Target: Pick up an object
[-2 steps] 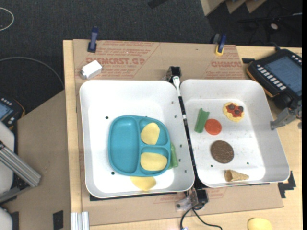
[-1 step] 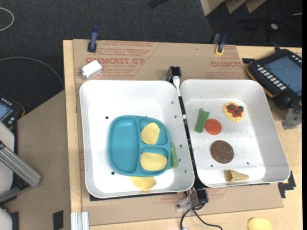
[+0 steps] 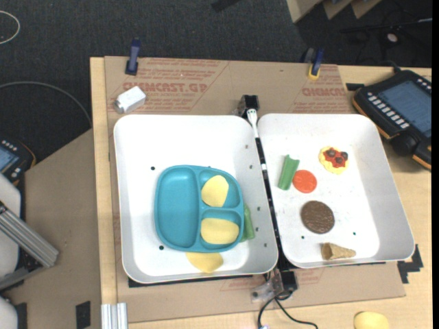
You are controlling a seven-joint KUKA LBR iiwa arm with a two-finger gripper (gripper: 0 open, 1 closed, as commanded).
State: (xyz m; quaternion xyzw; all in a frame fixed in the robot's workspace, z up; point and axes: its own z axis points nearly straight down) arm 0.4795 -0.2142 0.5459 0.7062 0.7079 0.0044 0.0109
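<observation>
Plainly, nothing is lifted yet, and the gripper's state I cannot tell. Best target is the orange disc [image 3: 304, 181], lying flat at twelve o'clock from the brown cookie [image 3: 317, 216], touching the green stick [image 3: 287, 172]; approach from its free three o'clock side.

orange disc [image 3: 304, 181], right bin [image 3: 384, 184], beside green stick [image 3: 287, 172]
</observation>
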